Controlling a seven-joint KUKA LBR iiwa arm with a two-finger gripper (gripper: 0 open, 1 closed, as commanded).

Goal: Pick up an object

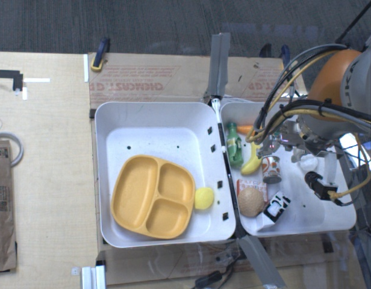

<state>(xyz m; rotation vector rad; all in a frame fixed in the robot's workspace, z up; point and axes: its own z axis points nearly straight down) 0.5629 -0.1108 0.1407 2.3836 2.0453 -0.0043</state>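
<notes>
yellow banana (252, 163) lies tilted, long axis upper-right to lower-left; tool (306, 161) grip state unclear

Yellow banana (252, 163) in my right bin, beside green bottle (234, 143), small can (271, 168), brown ball (250, 201), black-white box (276, 208)

Bright even overhead light, soft shadows, mild glare, slightly soft focus

Two white bins (107, 161), one yellow plate (153, 196), one lemon (203, 198), one banana (252, 163).
</notes>
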